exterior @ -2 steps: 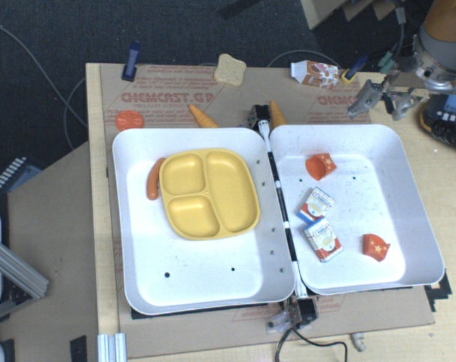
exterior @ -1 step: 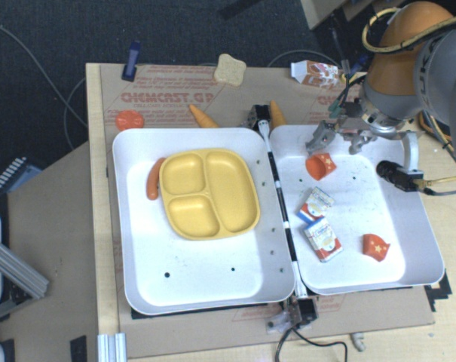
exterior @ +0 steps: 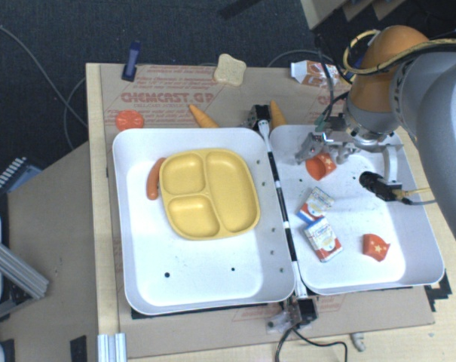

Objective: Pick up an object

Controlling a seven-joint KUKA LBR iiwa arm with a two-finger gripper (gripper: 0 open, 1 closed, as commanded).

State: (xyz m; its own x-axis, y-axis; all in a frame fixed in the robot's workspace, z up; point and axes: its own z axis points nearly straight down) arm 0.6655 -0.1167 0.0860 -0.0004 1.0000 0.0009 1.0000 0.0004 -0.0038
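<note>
Reaching in from the right, the arm (exterior: pixel 408 59) hangs over the far end of the right bin (exterior: pixel 416 262), tool (exterior: pixel 325 148) low above an orange-red toy fruit (exterior: pixel 320 166). Tool looks to be touching or just over it; can't tell how far the fingers are apart or if anything's gripped. Same bin: small carton (exterior: pixel 322 238) near the middle with a crumpled wrapper (exterior: pixel 316 200) just beside it, red strawberry piece (exterior: pixel 375 246) toward the near right. Left bin (exterior: pixel 137 277) has a yellow divided plate (exterior: pixel 209 193), a sausage (exterior: pixel 152 181) touching its left edge. On the surface behind the bins: bread slice (exterior: pixel 230 69), carrot (exterior: pixel 202 116), blue clip (exterior: pixel 130 60), orange-red lid (exterior: pixel 129 119).
</note>
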